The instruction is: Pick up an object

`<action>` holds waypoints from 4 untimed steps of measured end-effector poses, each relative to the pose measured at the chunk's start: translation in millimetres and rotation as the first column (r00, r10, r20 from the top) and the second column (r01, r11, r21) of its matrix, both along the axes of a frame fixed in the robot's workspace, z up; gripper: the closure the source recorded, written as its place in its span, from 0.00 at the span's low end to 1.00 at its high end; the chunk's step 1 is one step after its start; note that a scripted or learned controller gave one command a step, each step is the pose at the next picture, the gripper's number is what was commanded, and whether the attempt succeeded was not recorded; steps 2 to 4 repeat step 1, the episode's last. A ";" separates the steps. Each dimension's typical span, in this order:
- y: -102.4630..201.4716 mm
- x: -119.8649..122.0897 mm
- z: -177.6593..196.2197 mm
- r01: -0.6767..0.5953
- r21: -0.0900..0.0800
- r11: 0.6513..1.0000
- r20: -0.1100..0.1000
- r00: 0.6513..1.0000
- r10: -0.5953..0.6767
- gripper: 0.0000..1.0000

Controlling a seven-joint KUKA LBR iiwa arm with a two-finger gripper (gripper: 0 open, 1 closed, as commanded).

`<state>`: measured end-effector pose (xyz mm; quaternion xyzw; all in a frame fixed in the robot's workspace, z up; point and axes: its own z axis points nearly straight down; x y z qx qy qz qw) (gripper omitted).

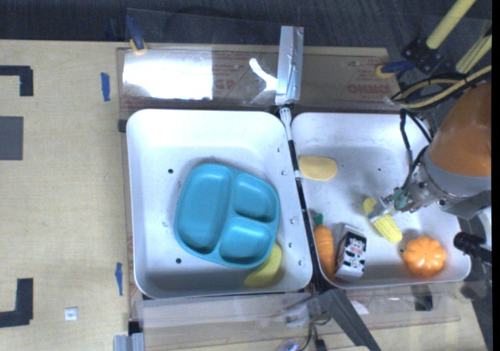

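Observation:
The right bin [351, 134] holds several toy foods. A pale yellow oval piece [317, 167] lies by its left wall. An orange carrot [324, 248] and a small black and white box [353, 253] lie at the front left. A yellow corn cob [386, 227] sits in the middle, with a small yellow bit [369, 205] just left of it. An orange pumpkin [424, 256] rests at the front right. My gripper [400, 201] reaches in from the right and hangs low, just above and behind the corn cob.
The left bin [148, 185] holds a blue divided plate [226, 215] with a yellow object [268, 266] half under its front right corner. A ridge [293, 185] separates the bins. Cables [426, 84] and a yellow pole [465, 1] lie behind the right bin.

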<state>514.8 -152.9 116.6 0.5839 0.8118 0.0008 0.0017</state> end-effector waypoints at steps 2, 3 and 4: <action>58.6 24.3 96.0 0.026 0.001 1.000 0.004 1.000 -0.026 1.00; 58.6 24.3 96.0 0.026 0.001 1.000 0.004 1.000 -0.026 1.00; 58.6 24.3 96.0 0.026 0.001 1.000 0.004 1.000 -0.026 1.00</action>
